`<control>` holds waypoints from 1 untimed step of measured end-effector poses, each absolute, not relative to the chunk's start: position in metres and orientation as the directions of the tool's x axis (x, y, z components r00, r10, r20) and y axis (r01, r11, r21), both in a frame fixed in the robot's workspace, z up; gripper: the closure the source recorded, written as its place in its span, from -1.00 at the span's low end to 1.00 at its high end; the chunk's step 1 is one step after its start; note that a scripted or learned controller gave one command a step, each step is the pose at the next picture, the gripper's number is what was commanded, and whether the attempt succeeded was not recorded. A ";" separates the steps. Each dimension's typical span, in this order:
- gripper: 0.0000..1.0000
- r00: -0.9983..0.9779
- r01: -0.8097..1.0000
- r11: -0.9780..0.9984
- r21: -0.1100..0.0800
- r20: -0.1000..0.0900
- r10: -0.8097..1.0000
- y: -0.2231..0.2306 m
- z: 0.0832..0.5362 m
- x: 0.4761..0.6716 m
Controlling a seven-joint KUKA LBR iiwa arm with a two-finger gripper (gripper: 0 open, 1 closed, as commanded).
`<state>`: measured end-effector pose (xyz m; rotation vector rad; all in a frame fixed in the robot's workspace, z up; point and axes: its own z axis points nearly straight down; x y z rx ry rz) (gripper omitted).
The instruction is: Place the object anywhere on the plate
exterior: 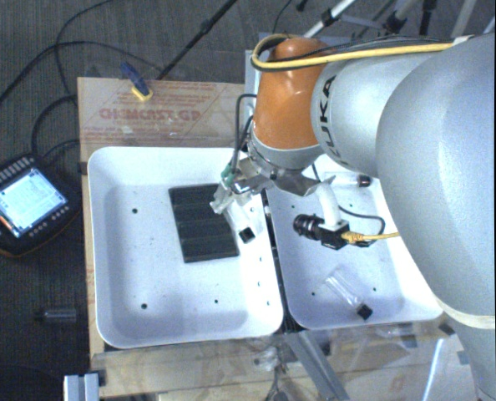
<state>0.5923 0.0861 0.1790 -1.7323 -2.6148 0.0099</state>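
Plate first: dark ribbed rectangular plate (202, 222) lies flat in the left white bin (123, 307), long axis running about 11 to 5 o'clock. Two-finger gripper (234, 195) hangs over the plate's upper right corner, under the orange wrist band. Whether it is spread or closed can't be told from this angle, and nothing is clearly seen in its grip. A small black block (246, 234) sits at 5 o'clock from the gripper, just beside the plate's right edge, near the bin wall. It is probably the task's object, but it could be a gripper tip; unclear. If it is the object, the plate lies at 9 o'clock from it, a short shift. The right white bin (415, 295) holds a clear plastic piece (341, 286) and a small black cube (364, 312), both well apart from the plate at 4 o'clock.
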 end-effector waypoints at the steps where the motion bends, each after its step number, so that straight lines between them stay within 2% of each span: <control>1: -1.00 -0.390 0.921 0.390 -0.008 0.001 0.921 0.086 0.179 0.592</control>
